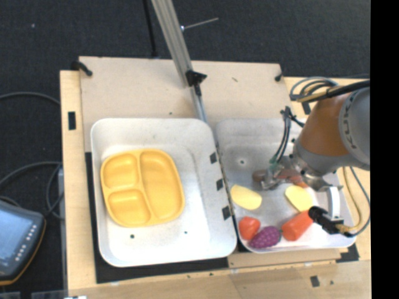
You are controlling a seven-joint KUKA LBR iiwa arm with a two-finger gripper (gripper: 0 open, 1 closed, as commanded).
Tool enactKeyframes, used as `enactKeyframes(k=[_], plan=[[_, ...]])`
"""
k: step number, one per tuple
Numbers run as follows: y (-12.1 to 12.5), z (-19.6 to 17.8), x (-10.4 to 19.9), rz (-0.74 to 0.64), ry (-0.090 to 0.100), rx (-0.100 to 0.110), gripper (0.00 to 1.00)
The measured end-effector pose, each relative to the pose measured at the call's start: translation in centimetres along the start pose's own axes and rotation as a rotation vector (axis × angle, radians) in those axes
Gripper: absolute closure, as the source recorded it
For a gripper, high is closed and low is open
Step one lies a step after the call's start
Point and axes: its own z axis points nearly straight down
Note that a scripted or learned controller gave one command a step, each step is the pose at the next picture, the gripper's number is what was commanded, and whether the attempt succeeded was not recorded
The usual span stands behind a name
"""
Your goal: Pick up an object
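the arm [330, 136] is reaching in from the right and hanging low over the right bin [249, 136], with its gripper [271, 179] sitting just above the bin floor. whether the gripper is open or closed i cannot tell, since the wrist is covering it from this slant.

the candidate things are all lying in the near half of that bin: a pale yellow piece [246, 198] just below and left of the gripper, a second yellow piece [300, 198] to its right, partly under the wrist, and along the near wall a red piece [249, 227], a purple bunch [267, 237] and an orange piece [297, 225].

the nearest pick is looking like the left yellow piece. to do it well, the gripper should be centring over it and coming straight down, rather than sliding in and nudging it.

for room, the far half of the right bin is lying bare, so lifting up and back is the easy way out. the near wall is crowded, with the red, purple and orange pieces close together. the left bin [206, 229] is carrying a yellow divided tray [142, 187], well apart from the action.
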Motion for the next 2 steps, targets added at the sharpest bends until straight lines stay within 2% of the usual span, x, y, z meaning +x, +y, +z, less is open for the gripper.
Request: enactKeyframes(k=[1, 2], plan=[[6.6, -12.0, 1.9, -0.010, -0.004, -0.006, 1.00], [11.5, -26.3, -0.7, -0.010, -0.005, -0.006, 1.00]])
